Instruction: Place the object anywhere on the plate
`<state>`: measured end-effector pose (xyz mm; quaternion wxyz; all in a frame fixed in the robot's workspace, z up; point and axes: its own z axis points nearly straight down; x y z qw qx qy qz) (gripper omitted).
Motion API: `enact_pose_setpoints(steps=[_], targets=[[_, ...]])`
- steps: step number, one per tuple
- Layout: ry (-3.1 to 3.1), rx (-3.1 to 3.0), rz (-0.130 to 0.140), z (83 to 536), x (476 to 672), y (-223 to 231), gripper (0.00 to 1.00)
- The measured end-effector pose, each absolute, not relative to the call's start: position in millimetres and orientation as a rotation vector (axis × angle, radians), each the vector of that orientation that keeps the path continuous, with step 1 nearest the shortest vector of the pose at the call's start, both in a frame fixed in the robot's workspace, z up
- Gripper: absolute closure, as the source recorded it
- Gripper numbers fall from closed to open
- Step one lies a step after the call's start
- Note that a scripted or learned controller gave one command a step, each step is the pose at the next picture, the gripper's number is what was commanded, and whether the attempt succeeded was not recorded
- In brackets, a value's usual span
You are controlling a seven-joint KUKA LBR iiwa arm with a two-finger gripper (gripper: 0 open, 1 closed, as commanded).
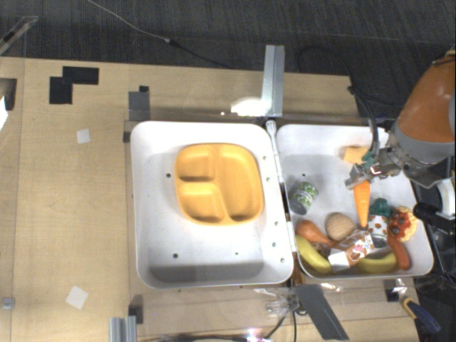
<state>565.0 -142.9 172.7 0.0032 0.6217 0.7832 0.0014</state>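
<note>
Carrot [362,204], orange and tapered, hangs point-down over the right bin [320,148], its top end at the gripper [370,168] and its tip above the clutter along the bin's near side. The metallic fingers [360,175] sit at the carrot's upper end and appear to pinch it, though the contact point is small and partly blurred, so the exact opening cannot be read. The arm [427,120], grey with an orange band, enters from the right and ends over the right bin's far right portion. The right bin contains a small tan block [353,154] near its far wall just left of the gripper, a green can [304,196] lying near the left wall, and a crowded group along the near side: a banana [312,254], an orange-brown drumstick-shaped piece [311,231], a round tan potato-like piece [340,226], a second yellow banana [376,263], a red sausage-shaped piece [399,251], a dark green item [380,207] and several small mixed-colour pieces too small to identify. The left bin [153,212] holds the yellow plate [217,184], a three-compartment dish set toward the bin's far centre, apart from all four walls. Bare white floor surrounds the plate, widest along the near side. The two bins touch along a shared centre rim on the bench [64,212].
</note>
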Motion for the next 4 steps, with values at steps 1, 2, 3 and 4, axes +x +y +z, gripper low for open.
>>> enact_pose_setpoints(steps=[1, 2, 3, 4], targets=[[2.472, 1.932, 0.009, 185.1, 578.3, -56.0, 1.0], [2.73, 1.545, 0.007, 185.3, 587.5, 26.2, 1.0], [2.752, 1.498, 0.015, 256.6, 551.8, 84.6, 1.0], [2.929, 1.124, 0.006, 228.1, 587.7, 140.6, 1.0]])
